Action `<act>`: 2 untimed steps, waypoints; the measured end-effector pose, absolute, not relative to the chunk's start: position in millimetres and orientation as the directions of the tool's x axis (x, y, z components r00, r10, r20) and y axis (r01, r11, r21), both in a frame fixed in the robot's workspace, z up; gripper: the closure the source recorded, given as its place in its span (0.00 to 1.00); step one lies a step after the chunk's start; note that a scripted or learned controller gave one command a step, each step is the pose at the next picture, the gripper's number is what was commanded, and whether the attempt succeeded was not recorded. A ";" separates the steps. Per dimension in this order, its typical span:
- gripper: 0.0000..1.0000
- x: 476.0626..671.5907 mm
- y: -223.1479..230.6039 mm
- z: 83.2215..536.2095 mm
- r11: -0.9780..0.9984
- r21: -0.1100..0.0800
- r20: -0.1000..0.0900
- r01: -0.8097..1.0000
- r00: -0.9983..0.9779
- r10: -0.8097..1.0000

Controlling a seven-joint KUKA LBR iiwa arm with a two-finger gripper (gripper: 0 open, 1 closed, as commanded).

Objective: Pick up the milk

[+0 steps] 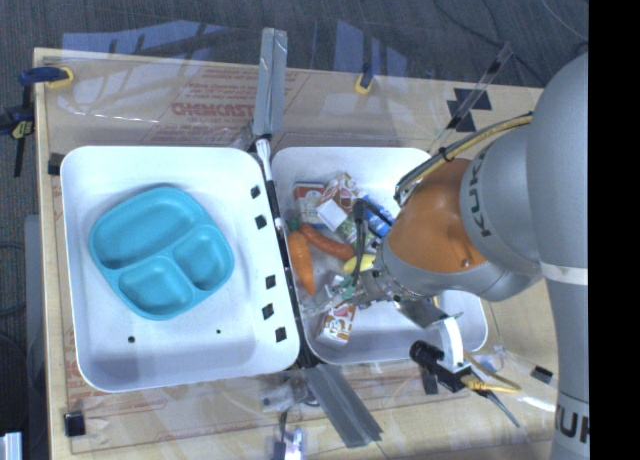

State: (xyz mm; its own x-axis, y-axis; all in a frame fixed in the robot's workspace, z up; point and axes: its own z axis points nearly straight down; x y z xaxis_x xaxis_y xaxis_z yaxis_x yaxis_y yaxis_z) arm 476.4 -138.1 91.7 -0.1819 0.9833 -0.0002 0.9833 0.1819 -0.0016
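Milk carton (pixel 338 323) small, light, crushable; grab across flat sides. My pincer (pixel 362 283) state: can't tell.

"KU" on arm (pixel 520 218); bench (pixel 215 106) print possibly "CHEMCAST".

The grey arm (pixel 520 218) reaches in, wrist angled downward.

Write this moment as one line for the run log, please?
arm: over right bin | milk: lying near front wall | carrots: beside it | left bin: blue tray | pick: not yet done
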 end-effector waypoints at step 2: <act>1.00 477.0 -85.6 191.7 0.313 -0.001 0.001 0.950 -0.313 0.950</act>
